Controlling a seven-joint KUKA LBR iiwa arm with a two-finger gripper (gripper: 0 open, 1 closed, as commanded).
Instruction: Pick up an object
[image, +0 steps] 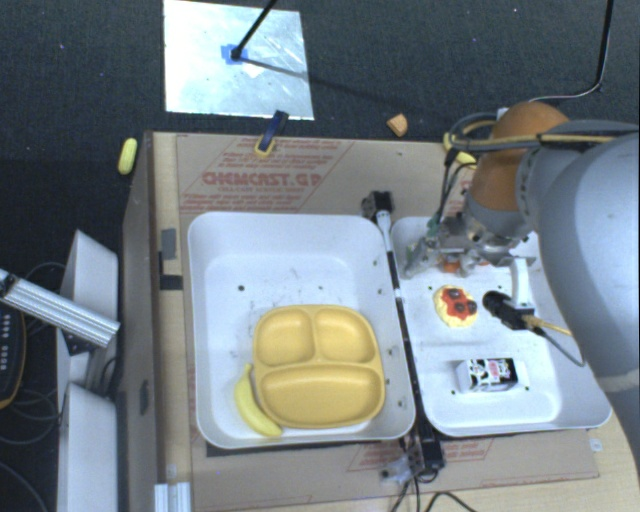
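In the right bin (575, 405), a small yellow disc with a red and black figure on it (456, 305) lies near the middle. A white carton with black print (486, 374) rests on its side nearer the front. My gripper (446, 254) hangs low over the bin's back left corner, just behind the yellow disc and apart from it. Something small and orange (452, 266) shows right under the gripper; I cannot tell what it is. The left bin (215, 300) holds a yellow divided plate (318, 364) with a banana (251, 404) along the plate's front left edge.
The arm's grey body (580, 240) covers the back right of the right bin. A black clip (379, 206) sits on the wall between the bins. Outside the bins, a yellow piece (127, 155) and a tan piece (398, 124) lie on the dark floor.
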